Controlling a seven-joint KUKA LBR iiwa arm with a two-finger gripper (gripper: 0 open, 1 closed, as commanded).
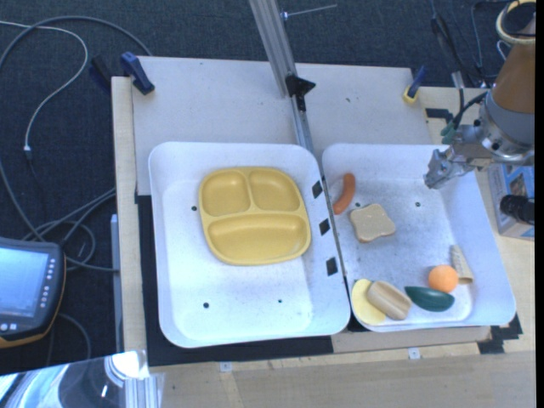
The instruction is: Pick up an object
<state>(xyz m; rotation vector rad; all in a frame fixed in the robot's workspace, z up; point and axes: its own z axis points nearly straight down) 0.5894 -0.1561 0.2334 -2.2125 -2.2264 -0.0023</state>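
The right bin (pixel 399 177) holds a reddish sausage (pixel 343 193), a slice of toast (pixel 372 223), an orange ball (pixel 443 278), a dark green pod-shaped piece (pixel 429 298), a tan bun (pixel 388 299) on a pale yellow disc, and a small beige piece (pixel 461 263). My gripper (pixel 439 173) hangs over the bin's far right part, above bare floor, well away from the food items. Nothing shows between its fingers.
The left bin (pixel 183 304) carries a yellow divided plate (pixel 252 213). A metal post (pixel 274 32) rises at the back between the bins. Blue clamps (pixel 136 70) sit on the bench's far corners. Cables and a screen lie on the floor at left.
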